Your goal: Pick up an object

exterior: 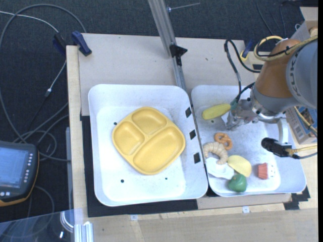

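Gripper (235, 121) low in right bin (287, 185), just beside yellow banana (216, 111). Finger state perhaps hidden; cannot tell.

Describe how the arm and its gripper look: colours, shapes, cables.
The arm is bulky, rounded and grey, with a broad orange band above the wrist. Black and yellow cables loop over it. The gripper is a small grey metal piece.

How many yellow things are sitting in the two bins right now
3. A yellow divided plate lies in the left bin. In the right bin, a yellow banana-like piece lies near the pincer, and a yellow wedge sits above the green item. More may hide under the arm.
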Controlling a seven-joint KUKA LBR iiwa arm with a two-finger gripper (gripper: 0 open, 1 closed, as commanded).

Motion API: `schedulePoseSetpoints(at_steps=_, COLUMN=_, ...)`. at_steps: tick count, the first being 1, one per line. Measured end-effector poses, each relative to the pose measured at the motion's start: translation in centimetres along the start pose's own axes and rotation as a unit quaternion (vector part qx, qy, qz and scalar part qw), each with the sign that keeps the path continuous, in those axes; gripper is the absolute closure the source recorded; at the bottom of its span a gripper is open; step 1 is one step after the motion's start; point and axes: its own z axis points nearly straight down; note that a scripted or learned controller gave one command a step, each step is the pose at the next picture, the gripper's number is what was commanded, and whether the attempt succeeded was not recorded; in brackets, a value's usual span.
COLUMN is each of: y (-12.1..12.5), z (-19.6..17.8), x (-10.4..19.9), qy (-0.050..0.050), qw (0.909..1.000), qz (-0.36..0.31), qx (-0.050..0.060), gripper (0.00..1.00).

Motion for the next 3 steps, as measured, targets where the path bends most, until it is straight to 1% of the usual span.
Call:
schedulePoseSetpoints(at_steps=1, y=0.4, z=-6.5, x=0.1, qy=-0.001, qw=1.0000, qz=-0.001, qx=-0.002, gripper=1.00)
schedulePoseSetpoints(at_steps=2, y=0.6, z=-9.9, x=0.1, qy=-0.001, qw=1.0000, qz=-0.001, qx=-0.001, gripper=1.00)
schedulePoseSetpoints(at_steps=3, y=-0.1, z=-11.4, x=5.1, qy=0.001, qw=1.0000, qz=-0.003, qx=0.002, gripper=1.00)
